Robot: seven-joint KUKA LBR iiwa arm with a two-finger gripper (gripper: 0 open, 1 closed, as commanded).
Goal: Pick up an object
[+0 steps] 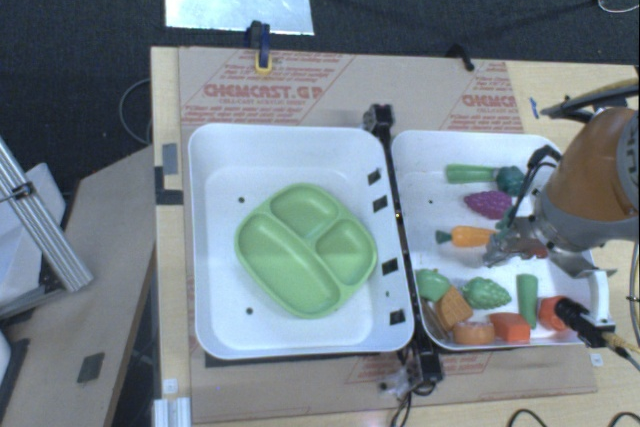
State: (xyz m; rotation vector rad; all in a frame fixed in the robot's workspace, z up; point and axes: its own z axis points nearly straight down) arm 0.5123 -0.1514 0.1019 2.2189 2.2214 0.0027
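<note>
- While looking down over both bins, seeing the arm (600, 180) coming in from the right, grey with that orange band, hanging over the right bin (420, 155).
- Gripper (500, 250) sitting low in the middle of that bin, just right of the orange carrot (470, 236) — honestly not managing to tell how the tip is set, too dark and blurry there.
- Not seeing anything clearly caught in it either.
- Lying above the carrot: a purple grape bunch (488, 204), and above that a long green veggie (472, 174) running into a teal piece (510, 180).
- Crowding the bottom edge of the right bin: a green rounded piece (432, 284), an orange block (455, 306), a leafy green lump (486, 293), a red block (510, 326), an upright green stick (527, 294) and a red-orange bit (549, 312) — all packed close, some touching.
- Sitting in the left bin (215, 215): a light green divided plate (305, 250), three compartments, roughly centred.
- Clamping the cardboard at the top edge: a small black and yellow clip (261, 46).
</note>
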